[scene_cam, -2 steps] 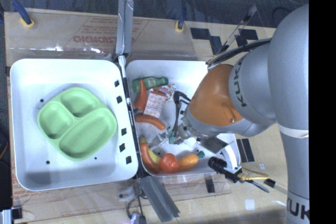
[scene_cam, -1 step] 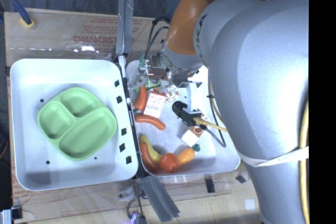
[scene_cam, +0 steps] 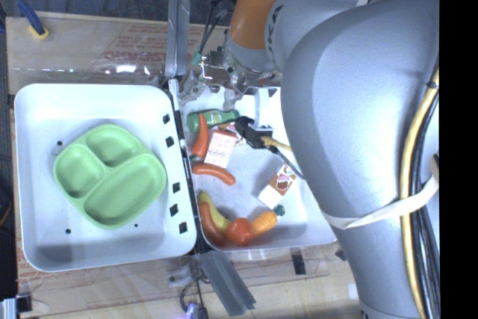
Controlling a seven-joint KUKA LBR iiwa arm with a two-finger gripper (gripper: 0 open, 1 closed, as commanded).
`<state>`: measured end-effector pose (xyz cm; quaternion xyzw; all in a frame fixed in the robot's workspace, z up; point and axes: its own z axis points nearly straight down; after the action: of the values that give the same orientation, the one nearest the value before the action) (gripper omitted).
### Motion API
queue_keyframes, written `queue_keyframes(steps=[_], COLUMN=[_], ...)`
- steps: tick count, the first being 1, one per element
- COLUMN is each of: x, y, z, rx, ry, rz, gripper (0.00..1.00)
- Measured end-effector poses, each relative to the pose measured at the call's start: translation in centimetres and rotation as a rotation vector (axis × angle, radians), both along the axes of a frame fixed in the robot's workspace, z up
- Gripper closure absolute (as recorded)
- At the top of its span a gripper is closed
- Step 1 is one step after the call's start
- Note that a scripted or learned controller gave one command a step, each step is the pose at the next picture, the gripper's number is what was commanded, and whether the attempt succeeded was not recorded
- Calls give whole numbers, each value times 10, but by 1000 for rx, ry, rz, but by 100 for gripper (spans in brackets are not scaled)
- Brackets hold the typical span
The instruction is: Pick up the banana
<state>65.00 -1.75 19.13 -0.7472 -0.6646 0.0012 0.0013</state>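
The banana [scene_cam: 214,213] is small and yellow. It lies at the near left corner of the right bin [scene_cam: 299,224], pressed against a curved red-brown piece and a red tomato [scene_cam: 239,231]. My gripper [scene_cam: 222,88] hangs over the far left part of that bin, just above a green bottle [scene_cam: 213,118], well away from the banana. The grey arm and its orange band cover the bin's right side.
The right bin also holds a red chili [scene_cam: 202,137], a sausage [scene_cam: 213,174], a red and white packet [scene_cam: 220,149], a small carton [scene_cam: 278,186] and a carrot [scene_cam: 264,222]. A green divided plate [scene_cam: 110,174] sits in the left bin [scene_cam: 45,235].
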Motion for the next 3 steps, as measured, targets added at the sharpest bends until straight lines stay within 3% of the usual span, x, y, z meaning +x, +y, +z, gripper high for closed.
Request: queue_keyframes(steps=[1, 2, 3], x=[-83, -91, -161], y=[72, 84, 115], z=[0, -1, -1], rx=[2, 2, 0], ry=[2, 3, 5], rz=[319, 357, -143], gripper=[0, 0, 0])
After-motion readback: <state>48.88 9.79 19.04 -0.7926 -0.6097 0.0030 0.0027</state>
